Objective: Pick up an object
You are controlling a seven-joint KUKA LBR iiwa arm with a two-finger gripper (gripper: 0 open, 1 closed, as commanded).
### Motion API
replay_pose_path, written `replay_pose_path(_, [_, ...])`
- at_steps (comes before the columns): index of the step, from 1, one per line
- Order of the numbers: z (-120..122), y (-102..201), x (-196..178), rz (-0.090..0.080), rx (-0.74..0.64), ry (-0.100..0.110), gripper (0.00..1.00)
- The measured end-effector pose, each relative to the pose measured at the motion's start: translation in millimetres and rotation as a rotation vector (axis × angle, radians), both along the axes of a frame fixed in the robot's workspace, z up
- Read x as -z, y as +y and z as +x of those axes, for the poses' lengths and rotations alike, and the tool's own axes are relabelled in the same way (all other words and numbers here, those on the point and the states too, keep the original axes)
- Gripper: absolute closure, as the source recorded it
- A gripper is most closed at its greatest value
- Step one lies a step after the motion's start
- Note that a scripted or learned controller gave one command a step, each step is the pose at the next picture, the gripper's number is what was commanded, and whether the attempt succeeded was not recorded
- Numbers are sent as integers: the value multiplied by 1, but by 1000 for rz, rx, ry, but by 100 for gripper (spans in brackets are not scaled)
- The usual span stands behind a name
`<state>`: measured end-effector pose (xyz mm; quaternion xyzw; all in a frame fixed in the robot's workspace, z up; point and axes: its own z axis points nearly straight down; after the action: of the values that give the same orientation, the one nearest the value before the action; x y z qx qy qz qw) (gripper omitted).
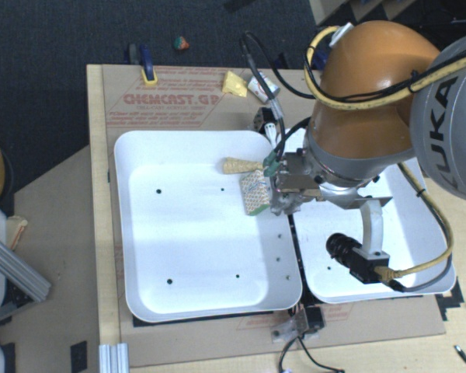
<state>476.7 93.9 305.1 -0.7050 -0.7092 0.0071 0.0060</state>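
Grey arm with orange band [377, 84] reaches in from the right, hanging over the divide between the two shallow white plastic bins; claw [278, 183] sits low at the left bin's [140, 208] right wall, near its upper right corner; cannot tell how far open the claw is, or whether it has hold of anything, wrist hardware covers it; small pale mesh-patterned object [254, 193] lies on the left bin floor just beside the claw, touching or nearly touching it, contact unclear; tan textured stick-like piece [241, 165] lies just above it, pointing left, close to the bin's top rim; both things crowd the upper right corner, tight against the wall; rest of the left bin floor is wide open white, plenty of room to the left and toward the bottom edge; right bin [419, 231] mostly under the arm, a black cylindrical fitting with yellow cable [357, 259] hanging over its floor; cardboard-covered worktop [171, 99] with red print runs along the top edge behind the bins; yellow scrap [234, 84] and blue clamp [147, 61] rest there, well apart from the bins.
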Motion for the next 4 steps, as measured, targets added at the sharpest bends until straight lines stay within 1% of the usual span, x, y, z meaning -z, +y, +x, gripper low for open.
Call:
replay_pose_path(1, [3, -49, -77, 1, 10, -28, 100])
replay_pose_path(2, [3, -15, -90, 3, 2, -23, 100])
replay_pose_path(3, [2, -181, -85, -4, 24, -20, 100])
replay_pose_path(4, [2, -163, -1, 3, 7, -9, 100])
